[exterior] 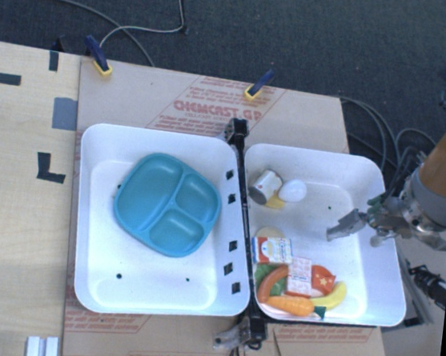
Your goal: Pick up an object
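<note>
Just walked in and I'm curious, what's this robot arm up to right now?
The arm reaches in from the right, its gripper over the right bin with nothing between its fingers. Toy food lies piled at that bin's near left corner, and a small can and a white egg sit farther back. The left bin holds a blue divided plate. Nothing is picked up yet.

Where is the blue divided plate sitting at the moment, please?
The blue divided plate lies in the left bin of the camera view, near its middle, across the divider from the toy food pile in the right bin.
</note>
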Controlling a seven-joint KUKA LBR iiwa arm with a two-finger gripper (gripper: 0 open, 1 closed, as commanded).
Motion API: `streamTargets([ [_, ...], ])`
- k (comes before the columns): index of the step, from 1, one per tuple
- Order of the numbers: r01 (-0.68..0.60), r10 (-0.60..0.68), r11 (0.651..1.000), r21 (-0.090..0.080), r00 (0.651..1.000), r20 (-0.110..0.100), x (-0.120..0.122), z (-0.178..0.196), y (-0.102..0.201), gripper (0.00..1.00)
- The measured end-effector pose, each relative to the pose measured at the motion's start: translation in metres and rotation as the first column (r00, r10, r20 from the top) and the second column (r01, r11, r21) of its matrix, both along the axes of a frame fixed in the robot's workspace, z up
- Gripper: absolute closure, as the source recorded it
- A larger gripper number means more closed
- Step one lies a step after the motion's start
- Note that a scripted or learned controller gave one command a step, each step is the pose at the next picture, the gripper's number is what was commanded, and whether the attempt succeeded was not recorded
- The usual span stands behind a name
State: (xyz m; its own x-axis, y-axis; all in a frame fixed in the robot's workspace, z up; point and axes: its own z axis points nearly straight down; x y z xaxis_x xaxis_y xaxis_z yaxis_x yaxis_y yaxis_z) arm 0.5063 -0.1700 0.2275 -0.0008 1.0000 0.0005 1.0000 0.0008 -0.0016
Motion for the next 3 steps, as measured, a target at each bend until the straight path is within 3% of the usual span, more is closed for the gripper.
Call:
streamTargets([
  [1, 0.001, -0.001, 1.0, 0.0, 1.0, 0.017, 0.019, -0.127, 0.069, 0.0],
  [2, -0.001, 0.001, 1.0, 0.003, 1.0, 0.018, 0.077, -0.132, 0.065, 0.0],
  [3, 0.001, -0.001, 1.0, -0.004, 0.999, 0.032, 0.005, -0.132, 0.024, 0.0],
])
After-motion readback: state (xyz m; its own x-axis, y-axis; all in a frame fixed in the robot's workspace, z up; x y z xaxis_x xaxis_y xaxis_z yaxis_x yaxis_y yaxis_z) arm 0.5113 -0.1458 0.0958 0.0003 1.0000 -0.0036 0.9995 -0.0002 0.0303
